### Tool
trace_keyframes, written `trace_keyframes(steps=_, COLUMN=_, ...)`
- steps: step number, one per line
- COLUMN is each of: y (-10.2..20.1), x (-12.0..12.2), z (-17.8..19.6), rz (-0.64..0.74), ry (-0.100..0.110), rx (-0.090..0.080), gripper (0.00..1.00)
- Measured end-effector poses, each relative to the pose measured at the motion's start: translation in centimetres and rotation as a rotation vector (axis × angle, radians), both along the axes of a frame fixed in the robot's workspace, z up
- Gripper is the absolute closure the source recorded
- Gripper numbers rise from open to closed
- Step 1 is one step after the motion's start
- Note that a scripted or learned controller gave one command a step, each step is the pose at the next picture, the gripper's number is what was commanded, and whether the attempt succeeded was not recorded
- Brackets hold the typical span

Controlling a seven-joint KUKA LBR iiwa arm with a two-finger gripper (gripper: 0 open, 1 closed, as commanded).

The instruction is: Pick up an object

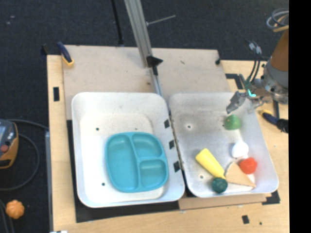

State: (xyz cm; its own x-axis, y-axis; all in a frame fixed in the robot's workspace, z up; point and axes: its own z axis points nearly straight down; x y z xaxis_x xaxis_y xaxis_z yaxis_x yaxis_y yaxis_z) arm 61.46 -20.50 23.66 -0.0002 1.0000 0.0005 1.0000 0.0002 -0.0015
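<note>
The hand (234, 102) hangs over the upper right part of the right bin (204, 106); how far it is open cannot be told, and nothing is seen between its parts. A green ball (232, 122) lies just below it. Farther down lie a white ball (239, 149), a red ball (248, 165), a tan wedge (237, 176), a yellow block (209, 161) and a dark green ball (219, 185). The left bin (87, 106) holds a blue divided plate (136, 161). Both bins rest on the surface (107, 67).

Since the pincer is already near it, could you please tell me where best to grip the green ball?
Grip the green ball across its middle, coming straight down from above. It is round and sits apart from the other things in the right bin, so any finger direction should work. The pincer hovers just beside it.
</note>
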Motion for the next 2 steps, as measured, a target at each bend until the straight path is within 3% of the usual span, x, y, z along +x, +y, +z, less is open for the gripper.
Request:
trace_keyframes(steps=1, y=0.0, x=0.1, z=0.2, rz=0.001, ry=-0.003, rx=-0.001, gripper=0.00)
trace_keyframes(steps=2, y=-0.8, x=-0.6, z=-5.6, rz=-0.001, ry=0.001, rx=-0.002, gripper=0.00)
